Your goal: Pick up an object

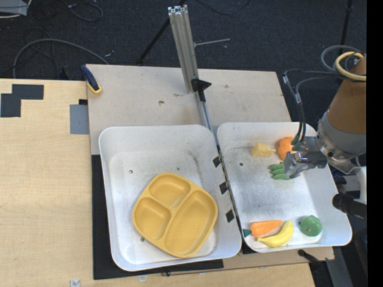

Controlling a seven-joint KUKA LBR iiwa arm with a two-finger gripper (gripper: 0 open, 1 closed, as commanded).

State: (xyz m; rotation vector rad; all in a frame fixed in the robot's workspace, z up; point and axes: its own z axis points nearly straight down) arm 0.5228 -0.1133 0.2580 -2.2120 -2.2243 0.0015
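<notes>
Down at the front of the right bin (pixel 335 235) lie three toys: a yellow banana (pixel 279 237), an orange carrot (pixel 265 227) touching it, and a round green toy (pixel 310 225) just beside them near the corner. Next door, the left bin (pixel 114 160) holds a yellow plate (pixel 175 213) with three sections, lying flat toward the front.

Farther back in the right bin, a pale yellow toy (pixel 262 150) sits near the middle. An orange toy (pixel 285 147) sits just to its right. A green leafy toy (pixel 277 171) lies a little in front of those two.

The arm (pixel 347 115) comes in from the right, with its orange band up high. Its gripper (pixel 294 165) is low over the right bin, right at the green leafy toy and close to the orange toy. The gripper looks dark and small, and it is too hard to tell how wide it is or if it has hold of anything.

Behind the bins is a bare board (pixel 239 97) with a metal post (pixel 184 46) standing up from it. A wooden table (pixel 42 178) is off to the left.
</notes>
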